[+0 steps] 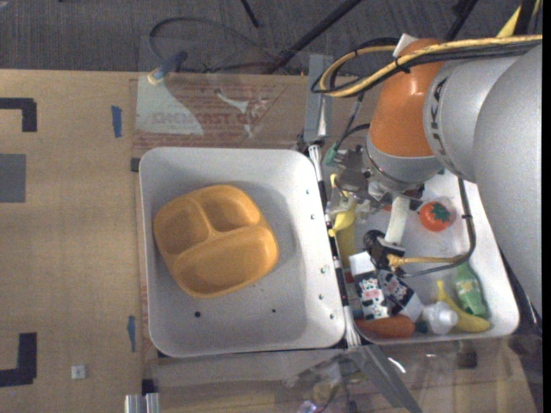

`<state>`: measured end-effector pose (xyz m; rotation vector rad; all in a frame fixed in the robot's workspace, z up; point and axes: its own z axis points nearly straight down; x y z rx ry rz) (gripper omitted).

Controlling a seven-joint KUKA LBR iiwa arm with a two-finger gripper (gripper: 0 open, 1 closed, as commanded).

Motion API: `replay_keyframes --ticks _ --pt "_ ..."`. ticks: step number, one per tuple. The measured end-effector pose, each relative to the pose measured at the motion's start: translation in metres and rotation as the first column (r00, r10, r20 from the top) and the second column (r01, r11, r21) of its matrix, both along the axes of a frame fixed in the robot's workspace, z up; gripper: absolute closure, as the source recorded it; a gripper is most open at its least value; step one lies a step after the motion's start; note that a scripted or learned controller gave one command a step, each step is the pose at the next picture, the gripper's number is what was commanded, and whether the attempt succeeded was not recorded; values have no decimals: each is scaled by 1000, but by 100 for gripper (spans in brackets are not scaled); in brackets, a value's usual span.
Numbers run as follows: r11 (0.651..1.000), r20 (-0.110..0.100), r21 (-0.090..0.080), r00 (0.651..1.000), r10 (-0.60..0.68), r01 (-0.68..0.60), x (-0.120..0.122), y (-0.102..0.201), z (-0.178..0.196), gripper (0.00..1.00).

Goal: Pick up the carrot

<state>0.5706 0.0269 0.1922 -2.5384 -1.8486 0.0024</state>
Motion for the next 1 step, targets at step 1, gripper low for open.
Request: replay_keyframes --ticks 1 --pt "986 -1 1 986 168 -168 -12 39 2 100"
